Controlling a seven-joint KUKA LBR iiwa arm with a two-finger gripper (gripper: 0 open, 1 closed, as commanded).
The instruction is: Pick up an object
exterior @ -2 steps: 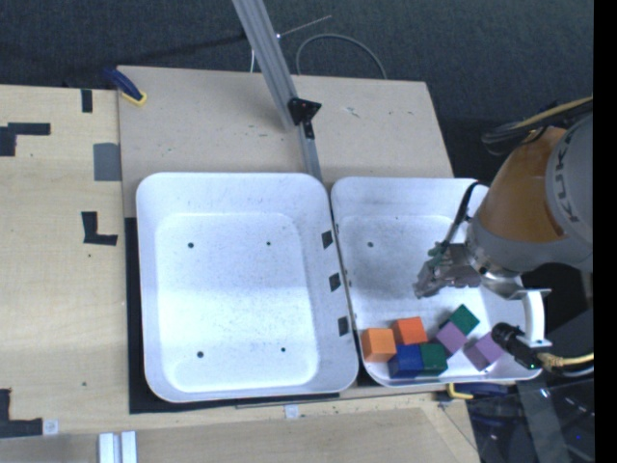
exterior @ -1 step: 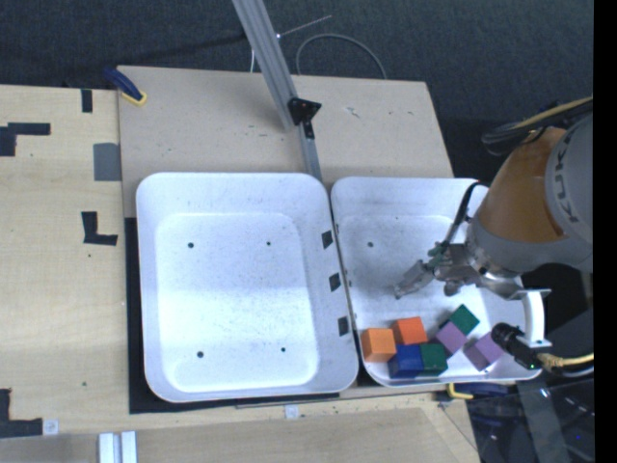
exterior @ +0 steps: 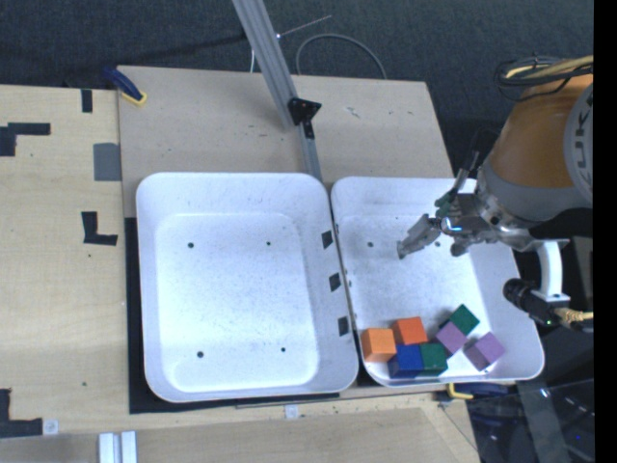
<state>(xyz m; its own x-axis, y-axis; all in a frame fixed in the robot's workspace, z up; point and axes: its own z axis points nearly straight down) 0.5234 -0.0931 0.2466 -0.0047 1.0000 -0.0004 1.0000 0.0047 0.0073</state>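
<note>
In the right bin (exterior: 501,287), the claw (exterior: 434,240) hangs over the bare white floor near the bin's middle, with the grey and orange arm (exterior: 545,152) coming in from three o'clock. Its two fingers are spread apart and nothing sits between them.

The blocks lie at about five o'clock from the claw, well apart from it, packed close along the bin's front wall. There are two orange blocks (exterior: 393,338) side by side, a blue block (exterior: 409,359) just in front of them, and a green block (exterior: 434,358) touching the blue one. Next come two light purple blocks (exterior: 468,343) — one near the green block, one farther toward the corner — and a dark green block (exterior: 465,318) just behind them. They are small cubes with bright, plain sides.

The left bin (exterior: 231,287) sits right beside the right bin.
</note>
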